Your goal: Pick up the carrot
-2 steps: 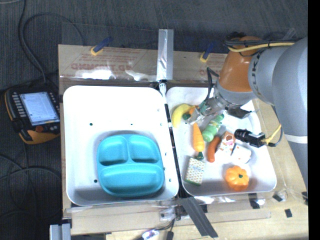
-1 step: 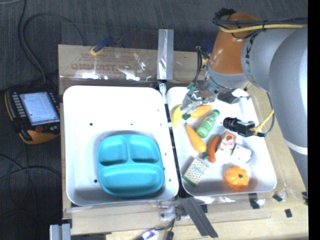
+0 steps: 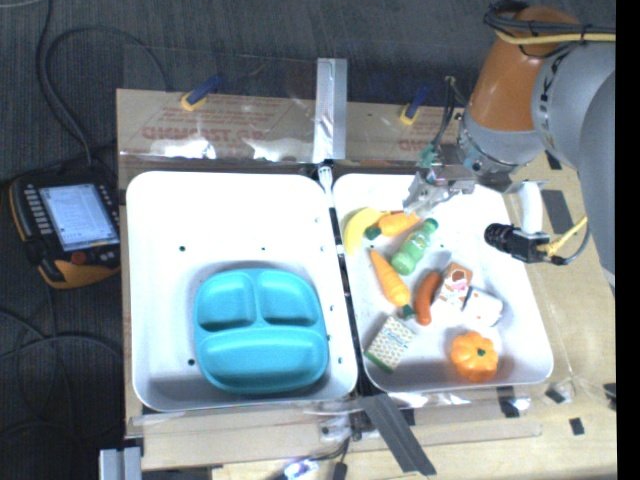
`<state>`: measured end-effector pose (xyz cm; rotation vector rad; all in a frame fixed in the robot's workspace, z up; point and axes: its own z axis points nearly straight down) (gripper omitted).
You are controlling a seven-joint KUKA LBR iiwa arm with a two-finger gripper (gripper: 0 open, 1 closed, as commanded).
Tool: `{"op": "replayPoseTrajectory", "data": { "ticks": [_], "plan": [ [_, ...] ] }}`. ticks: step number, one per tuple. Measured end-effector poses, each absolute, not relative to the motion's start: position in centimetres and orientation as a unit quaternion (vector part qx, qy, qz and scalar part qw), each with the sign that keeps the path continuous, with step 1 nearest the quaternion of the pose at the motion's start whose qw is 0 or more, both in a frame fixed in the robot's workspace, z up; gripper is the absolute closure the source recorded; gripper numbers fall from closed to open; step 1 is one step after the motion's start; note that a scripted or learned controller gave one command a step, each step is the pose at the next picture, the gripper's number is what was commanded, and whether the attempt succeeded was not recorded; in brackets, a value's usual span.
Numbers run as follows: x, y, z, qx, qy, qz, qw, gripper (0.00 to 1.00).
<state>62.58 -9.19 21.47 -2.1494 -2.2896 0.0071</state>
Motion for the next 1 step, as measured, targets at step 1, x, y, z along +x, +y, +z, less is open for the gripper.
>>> {"op": "replayPoseTrajectory", "data": {
  "ticks": [1],
  "plan": [
    [62.57, -9.22, 21.48, -0.685, -0.729, 0.0025, 0.0, 0.0]
  ]
}}
